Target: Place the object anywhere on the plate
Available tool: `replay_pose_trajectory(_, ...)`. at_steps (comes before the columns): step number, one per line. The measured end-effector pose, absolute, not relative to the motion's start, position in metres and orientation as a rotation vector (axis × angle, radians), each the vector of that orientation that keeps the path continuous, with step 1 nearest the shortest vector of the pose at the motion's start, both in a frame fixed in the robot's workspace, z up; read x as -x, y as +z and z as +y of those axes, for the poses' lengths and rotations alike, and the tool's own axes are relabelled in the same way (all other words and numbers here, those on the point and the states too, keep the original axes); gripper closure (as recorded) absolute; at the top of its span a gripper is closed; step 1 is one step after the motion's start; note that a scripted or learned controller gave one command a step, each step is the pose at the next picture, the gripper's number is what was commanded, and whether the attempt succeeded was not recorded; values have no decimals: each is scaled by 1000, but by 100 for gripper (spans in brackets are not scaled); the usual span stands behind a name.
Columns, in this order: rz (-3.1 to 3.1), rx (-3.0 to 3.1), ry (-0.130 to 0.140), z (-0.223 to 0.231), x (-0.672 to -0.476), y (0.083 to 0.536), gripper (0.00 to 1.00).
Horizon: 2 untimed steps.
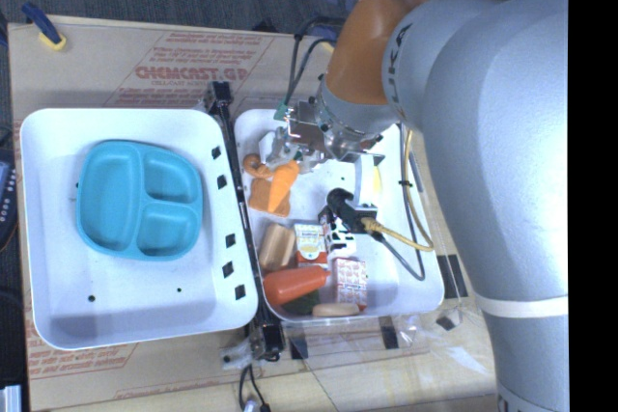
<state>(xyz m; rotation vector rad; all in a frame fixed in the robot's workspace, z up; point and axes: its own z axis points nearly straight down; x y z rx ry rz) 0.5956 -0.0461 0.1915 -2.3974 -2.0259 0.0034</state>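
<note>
Arm [483, 111] hid right bin's [420, 280] far side and right edge. Gripper [290, 145] low at bin's top-left corner; could not tell jaw state. Orange object [272, 190] just below gripper, near dividing wall, crowded by carrot [294, 283], packets [348, 277]. Blue 3-compartment plate [140, 198] lay in left bin [58, 304], open room around.

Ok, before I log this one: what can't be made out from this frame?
- Pincer: its tips sit low among the items in the right bin; whether they are open or shut, or hold anything, cannot be told.
- Right bin's far right side: covered by the arm.
- Small packets: print too small to read.
- Orange object under the pincer: identity unclear.
- Blue plate in the left bin: fully visible, nothing on it.
</note>
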Motion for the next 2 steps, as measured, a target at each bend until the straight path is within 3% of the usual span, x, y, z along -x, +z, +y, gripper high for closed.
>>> replay_pose_trajectory(1,-1845,2536,8,34,-585,190,100)
replay_pose_trajectory(2,-1843,2538,9,33,-585,190,0)
